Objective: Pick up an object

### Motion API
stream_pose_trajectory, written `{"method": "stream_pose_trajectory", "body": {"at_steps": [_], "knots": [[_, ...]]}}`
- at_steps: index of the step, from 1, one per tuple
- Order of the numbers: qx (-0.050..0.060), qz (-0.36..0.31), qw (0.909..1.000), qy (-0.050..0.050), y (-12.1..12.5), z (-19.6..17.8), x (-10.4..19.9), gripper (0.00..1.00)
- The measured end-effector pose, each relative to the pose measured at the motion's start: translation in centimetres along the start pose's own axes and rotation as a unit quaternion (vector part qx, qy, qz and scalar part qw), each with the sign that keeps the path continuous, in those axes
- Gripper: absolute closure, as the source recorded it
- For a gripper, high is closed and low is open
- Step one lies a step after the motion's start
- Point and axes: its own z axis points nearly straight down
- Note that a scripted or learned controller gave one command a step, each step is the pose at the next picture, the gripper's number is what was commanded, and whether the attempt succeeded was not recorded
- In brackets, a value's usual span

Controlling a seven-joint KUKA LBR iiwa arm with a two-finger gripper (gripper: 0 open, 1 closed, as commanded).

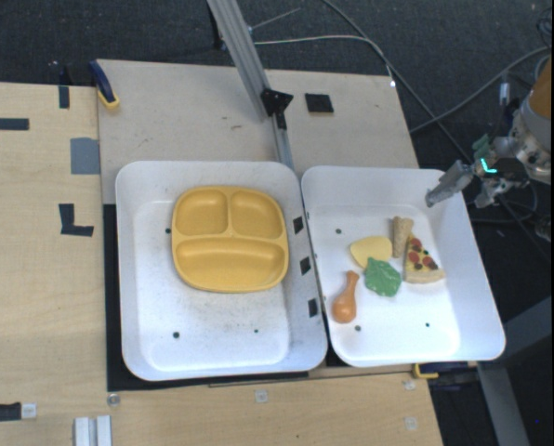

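Two white bins are seen side by side on the worktop (35, 249). The left bin (147, 342) holds a yellow tray (229, 240) with three compartments, set slightly above the bin's middle. The right bin (463, 323) holds a small cluster of toy food near its centre: a yellow piece (370, 249), a green piece (383, 278) just below it and touching it, a tan stick (402, 235) standing almost upright in the view to the right of the yellow piece, a pizza slice (422, 264) just right of the green piece, and an orange drumstick (346, 298) lying at a slant to the lower left of the cluster, its thick end towards the bin's front.

The gripper (449, 186) is seen at the right bin's upper right corner, over the rim, well apart from the food cluster. A grey finger (444, 189) is seen pointing down and to the left towards the bin. Nothing is seen between the fingers; whether they are spread wide or drawn narrow cannot be told from this angle. The wrist is seen beside the bin at the view's right, with a small teal light on it.

A metal rail (244, 49) runs diagonally from the top of the view down to the gap between the bins. A blue and yellow clamp (103, 85) lies at the board's upper left corner. Cables (351, 35) trail over the dark floor above the bins.
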Motion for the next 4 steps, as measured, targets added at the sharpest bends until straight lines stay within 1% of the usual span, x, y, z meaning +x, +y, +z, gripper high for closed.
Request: {"method": "stream_pose_trajectory", "body": {"at_steps": [1, 2, 3, 4], "knots": [[0.0, 0.0, 1.0, 0.0, 0.0, 0.0, 0.0, 0.0], [0.001, 0.0, 1.0, 0.0, 0.7, 4.9, 0.7, 0.0], [0.002, 0.0, 1.0, 0.0, 1.5, 9.9, 0.6, 0.0], [0.002, 0.0, 1.0, 0.0, 1.8, 15.2, -0.3, 0.0]]}}
